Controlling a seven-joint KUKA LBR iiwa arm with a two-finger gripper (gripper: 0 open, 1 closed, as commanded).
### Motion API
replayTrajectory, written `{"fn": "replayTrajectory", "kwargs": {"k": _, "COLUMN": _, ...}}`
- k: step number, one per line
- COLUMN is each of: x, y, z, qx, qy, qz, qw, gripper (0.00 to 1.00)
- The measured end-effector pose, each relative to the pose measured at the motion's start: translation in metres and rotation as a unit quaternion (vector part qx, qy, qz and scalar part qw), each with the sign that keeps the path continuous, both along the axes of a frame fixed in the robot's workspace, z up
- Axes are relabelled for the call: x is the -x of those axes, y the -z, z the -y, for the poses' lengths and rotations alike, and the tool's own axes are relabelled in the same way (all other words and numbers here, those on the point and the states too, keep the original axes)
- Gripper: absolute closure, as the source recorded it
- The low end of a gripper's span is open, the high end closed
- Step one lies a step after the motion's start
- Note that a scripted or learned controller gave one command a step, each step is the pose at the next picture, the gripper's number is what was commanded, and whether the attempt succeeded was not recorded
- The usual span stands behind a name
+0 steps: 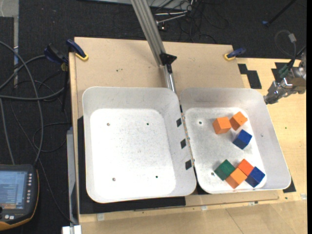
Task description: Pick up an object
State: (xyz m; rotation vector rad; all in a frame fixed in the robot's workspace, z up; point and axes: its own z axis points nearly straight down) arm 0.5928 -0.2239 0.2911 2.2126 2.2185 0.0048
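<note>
The robot enters at the right edge of the picture, in the upper half. Little of it can be seen: the end of the wrist and the tool (272, 97). The wrist part is dark with some pale metal pieces, and it is cut off by the frame. From there the tool points down and to the left, at a slant. Its tip is narrow and grey. Nothing is visible between its fingers. It is too small to tell if the fingers are together or apart.
</note>
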Motion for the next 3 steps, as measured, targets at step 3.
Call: {"fn": "replayTrajectory", "kwargs": {"k": 3, "x": 0.017, "y": 0.028, "z": -0.175, "qx": -0.0029, "qy": -0.003, "qz": -0.005, "qw": 1.0000, "gripper": 1.00}}
